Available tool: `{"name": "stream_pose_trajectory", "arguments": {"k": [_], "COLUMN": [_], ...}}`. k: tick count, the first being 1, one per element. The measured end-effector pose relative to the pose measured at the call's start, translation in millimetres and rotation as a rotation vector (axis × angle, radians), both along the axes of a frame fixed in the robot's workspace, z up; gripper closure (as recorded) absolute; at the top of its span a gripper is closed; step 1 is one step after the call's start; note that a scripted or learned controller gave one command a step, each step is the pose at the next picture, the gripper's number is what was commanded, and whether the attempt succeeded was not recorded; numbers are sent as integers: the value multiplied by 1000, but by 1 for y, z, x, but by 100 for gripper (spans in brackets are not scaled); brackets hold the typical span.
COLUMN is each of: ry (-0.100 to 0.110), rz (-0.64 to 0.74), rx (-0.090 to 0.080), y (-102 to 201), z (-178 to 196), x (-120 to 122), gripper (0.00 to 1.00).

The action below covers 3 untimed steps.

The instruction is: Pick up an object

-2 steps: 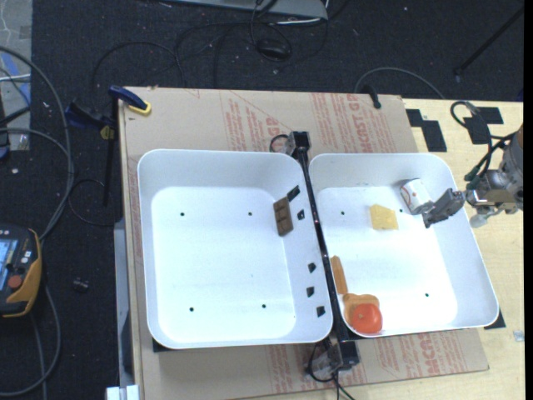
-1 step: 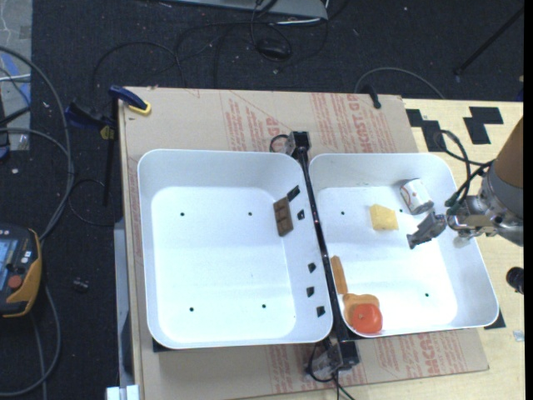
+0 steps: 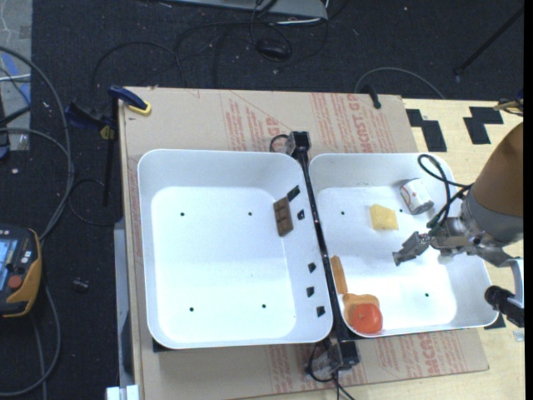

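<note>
2 shallow white bins are seen side by side on a cardboard-covered bench [image 3: 216, 115]. The gripper [image 3: 405, 254] is held low over the right bin [image 3: 433, 307], reached in from the right, its dark fingers [image 3: 410, 247] pointed left and slightly parted, with nothing seen between them. A yellow block [image 3: 383, 217] lies just up and left of the gripper, apart from it. A small white and red object [image 3: 414, 194] rests near the far wall of that bin. An orange-red ball [image 3: 365, 315] and an orange stick [image 3: 338, 275] are found in the near left corner. A brown piece [image 3: 284, 217] lies against the right wall of the left bin [image 3: 166, 223].
</note>
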State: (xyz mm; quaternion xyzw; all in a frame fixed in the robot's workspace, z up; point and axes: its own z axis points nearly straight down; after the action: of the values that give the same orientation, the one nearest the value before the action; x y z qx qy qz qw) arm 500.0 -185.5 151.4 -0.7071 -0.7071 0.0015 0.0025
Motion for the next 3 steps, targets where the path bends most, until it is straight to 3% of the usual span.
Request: {"name": "stream_pose_trajectory", "arguments": {"k": [1, 2, 3], "ry": [-1, -6, -10], "rz": [0, 0, 1], "rx": [0, -1, -2], "y": [1, 0, 8], "z": [-53, -40, 12], "x": [-1, 0, -5], "gripper": [0, 100, 100]}}
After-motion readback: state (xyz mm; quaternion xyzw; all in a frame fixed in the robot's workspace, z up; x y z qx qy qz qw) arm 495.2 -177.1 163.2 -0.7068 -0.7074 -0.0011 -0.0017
